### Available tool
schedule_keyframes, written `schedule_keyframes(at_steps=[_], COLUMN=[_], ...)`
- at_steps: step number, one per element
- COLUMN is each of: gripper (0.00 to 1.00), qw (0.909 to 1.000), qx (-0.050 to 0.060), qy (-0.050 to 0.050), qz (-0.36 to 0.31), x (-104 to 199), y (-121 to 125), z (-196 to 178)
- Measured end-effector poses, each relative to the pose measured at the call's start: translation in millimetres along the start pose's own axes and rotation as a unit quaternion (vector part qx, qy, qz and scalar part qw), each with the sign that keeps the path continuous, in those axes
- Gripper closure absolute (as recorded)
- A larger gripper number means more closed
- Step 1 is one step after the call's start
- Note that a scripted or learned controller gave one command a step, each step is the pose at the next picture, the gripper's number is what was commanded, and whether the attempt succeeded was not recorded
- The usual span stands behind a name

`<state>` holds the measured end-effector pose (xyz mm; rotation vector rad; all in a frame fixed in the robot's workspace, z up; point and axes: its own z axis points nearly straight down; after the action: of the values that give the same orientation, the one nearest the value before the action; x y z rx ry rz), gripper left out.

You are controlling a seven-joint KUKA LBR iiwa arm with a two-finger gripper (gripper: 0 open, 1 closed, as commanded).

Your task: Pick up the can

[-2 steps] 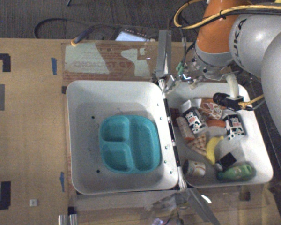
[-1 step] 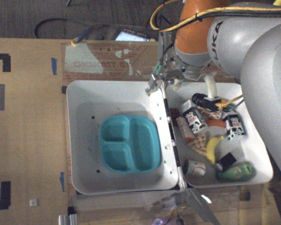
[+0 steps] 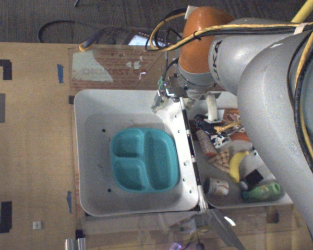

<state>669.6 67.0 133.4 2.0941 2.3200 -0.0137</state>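
Your pick isn't done: the can sits in the right bin, near its front edge, next to the banana and green bottle. It looks tipped on its side, long axis roughly along the bin's front edge, open end towards the bottle; blurry, so low confidence. The end effector hangs over the divide between bins at the back edge. Can't tell its opening, and I see nothing in it. Approach and grasp are both left.

Glossy teal plastic tray, seemingly smooth white bin
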Motion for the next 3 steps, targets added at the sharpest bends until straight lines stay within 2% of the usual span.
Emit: schedule_keyframes(at_steps=[1, 2, 3], gripper=[0.00, 0.00, 0.00], qw=[0.9983, 0.9790, 0.9868], qx=[0.000, 0.004, 0.005], qy=[0.009, 0.008, 0.009], qz=[-0.057, 0.204, 0.161], x=[-4, 70, 117], y=[-2, 4, 0], z=[-52, -7, 39])
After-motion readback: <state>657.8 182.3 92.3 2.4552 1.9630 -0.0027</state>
